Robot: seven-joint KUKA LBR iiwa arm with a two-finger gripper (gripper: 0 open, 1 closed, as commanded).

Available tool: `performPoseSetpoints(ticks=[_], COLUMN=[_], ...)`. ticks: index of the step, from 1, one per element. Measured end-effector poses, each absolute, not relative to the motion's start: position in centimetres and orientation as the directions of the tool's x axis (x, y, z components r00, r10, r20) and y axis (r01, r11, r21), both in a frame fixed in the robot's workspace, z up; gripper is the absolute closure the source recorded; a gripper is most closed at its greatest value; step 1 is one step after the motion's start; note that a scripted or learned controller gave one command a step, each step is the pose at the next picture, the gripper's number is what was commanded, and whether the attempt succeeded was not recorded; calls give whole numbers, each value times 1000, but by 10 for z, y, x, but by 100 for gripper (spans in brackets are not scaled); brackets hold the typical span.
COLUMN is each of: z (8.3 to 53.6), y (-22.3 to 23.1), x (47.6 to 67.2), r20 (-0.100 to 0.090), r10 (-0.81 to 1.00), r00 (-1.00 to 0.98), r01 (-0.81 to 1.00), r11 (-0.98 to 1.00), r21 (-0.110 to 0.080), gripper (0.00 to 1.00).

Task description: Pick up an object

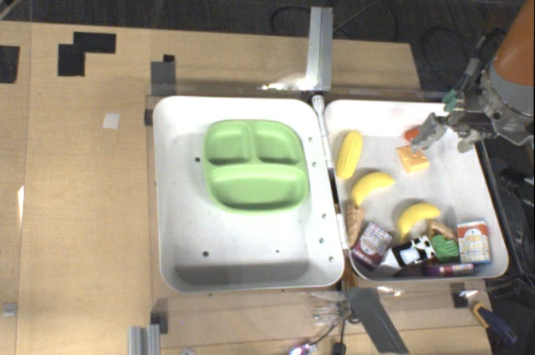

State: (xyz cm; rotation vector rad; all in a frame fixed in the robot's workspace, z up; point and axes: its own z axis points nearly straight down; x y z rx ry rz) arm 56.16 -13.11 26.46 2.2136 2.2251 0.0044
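Pincer (pixel 445 134) hovering at 2 o'clock over the right bin (pixel 483 178), prongs spread, gripping nothing. Orange cheese wedge (pixel 412 159) just below-left of it, around 7 o'clock. Corn cob (pixel 349 153) and two bananas (pixel 372 186) toward 8. Green divided plate (pixel 254 164) sitting in the left bin (pixel 175 203) on the desk (pixel 84 178).

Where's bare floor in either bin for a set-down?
Left bin: bare strip along the near wall below the green tray, plus a margin on its left. Right bin: open patch between the cheese wedge and the bananas. The near end is crowded with packets. The hand hovers by the cheese.
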Motion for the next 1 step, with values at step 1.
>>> performPoseSetpoints(ticks=[1], z=[153], y=[-82], x=[608], r20=[0], r10=[1000], r00=[-22], r01=[1000], r11=[22], r21=[3], gripper=[0])
